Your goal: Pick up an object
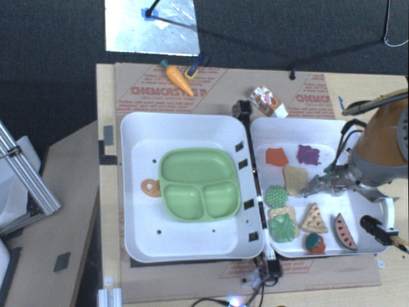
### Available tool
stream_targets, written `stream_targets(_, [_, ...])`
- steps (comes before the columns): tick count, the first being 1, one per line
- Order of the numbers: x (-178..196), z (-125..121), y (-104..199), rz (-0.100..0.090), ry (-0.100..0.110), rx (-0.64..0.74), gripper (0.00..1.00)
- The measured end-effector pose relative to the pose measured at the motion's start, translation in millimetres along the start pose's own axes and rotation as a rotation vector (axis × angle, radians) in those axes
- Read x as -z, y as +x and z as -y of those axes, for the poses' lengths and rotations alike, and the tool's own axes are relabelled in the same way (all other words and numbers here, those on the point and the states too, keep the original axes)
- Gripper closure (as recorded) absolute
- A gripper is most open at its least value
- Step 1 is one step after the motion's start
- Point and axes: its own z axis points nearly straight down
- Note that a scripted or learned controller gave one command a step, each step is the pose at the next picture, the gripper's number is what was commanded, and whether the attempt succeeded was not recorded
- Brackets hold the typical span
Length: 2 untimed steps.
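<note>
The right bin (332, 125) holds several toy foods: an orange-red piece (276, 157), a purple piece (308, 154), a tan slice (294, 178), a round green piece (277, 196), a green leafy piece (283, 226), a pizza wedge (314, 219), a watermelon slice (346, 230) and a small red and teal piece (314, 242). My gripper (317, 184) reaches in from the right and sits low in this bin. Its tip is just right of the tan slice and above the pizza wedge. I see nothing lifted off the bin floor.
The left bin (137, 171) holds a green divided plate (198, 184) and a small pretzel (151, 188). Behind the bins lie a toy carrot (179, 80) and a small printed packet (268, 101) on cardboard. A shiny foil sheet (152, 18) lies farther back.
</note>
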Motion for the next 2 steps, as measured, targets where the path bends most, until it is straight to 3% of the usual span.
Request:
stream_targets(1, [12,-1,0,0.001,-0.005,0.001,1.0])
stream_targets(2, [56,1,2,0.002,-0.003,0.003,1.0])
